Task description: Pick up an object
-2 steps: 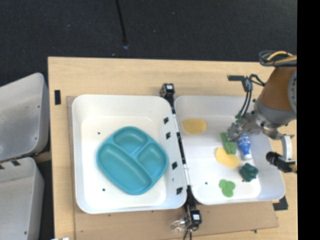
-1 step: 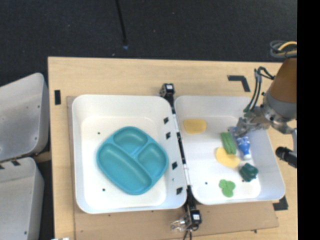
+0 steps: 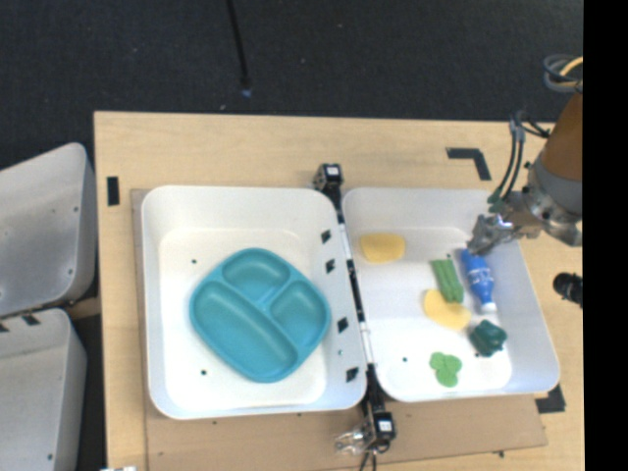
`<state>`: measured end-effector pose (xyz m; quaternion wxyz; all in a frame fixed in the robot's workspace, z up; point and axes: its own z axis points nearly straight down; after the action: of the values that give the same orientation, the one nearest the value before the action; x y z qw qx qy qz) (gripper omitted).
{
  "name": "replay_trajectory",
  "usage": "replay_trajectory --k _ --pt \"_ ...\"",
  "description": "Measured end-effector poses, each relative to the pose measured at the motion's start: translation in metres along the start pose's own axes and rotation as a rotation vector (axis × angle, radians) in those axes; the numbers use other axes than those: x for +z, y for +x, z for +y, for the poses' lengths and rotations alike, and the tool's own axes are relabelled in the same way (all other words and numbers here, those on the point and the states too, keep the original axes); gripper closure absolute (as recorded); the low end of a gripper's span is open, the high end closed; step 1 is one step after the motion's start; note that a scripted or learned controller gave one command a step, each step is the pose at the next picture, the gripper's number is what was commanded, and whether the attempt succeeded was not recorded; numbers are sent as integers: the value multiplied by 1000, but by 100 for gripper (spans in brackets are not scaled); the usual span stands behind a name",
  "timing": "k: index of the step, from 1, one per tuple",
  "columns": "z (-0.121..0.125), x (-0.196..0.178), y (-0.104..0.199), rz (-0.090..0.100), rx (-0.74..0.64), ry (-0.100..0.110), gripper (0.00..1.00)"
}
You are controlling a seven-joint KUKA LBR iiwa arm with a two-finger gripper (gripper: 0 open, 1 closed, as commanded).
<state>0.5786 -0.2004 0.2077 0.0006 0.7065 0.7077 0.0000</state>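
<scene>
The right bin (image 3: 412, 209) holds several small objects. Among them are a yellow block (image 3: 383, 248), a green stick (image 3: 447, 279), a blue and white tube (image 3: 479, 279), a yellow piece (image 3: 446, 310), a dark teal lump (image 3: 488, 338) and a green lump (image 3: 445, 368). My gripper (image 3: 488, 234) hangs at the right bin's far right, just above the tube's upper end. Nothing is visibly lifted off the bin floor.
A teal divided plate (image 3: 259, 312) lies in the left bin (image 3: 162, 263). A black-clipped divider (image 3: 348, 283) runs between the two bins. The grey arm with its orange band (image 3: 561, 155) comes in from the right over the bench edge.
</scene>
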Motion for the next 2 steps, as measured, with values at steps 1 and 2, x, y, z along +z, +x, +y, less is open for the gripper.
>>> replay_trajectory --k 1,2 --pt "0 -49 -1 0 -2 0 100" --pt "-2 -39 45 -1 0 -1 100"
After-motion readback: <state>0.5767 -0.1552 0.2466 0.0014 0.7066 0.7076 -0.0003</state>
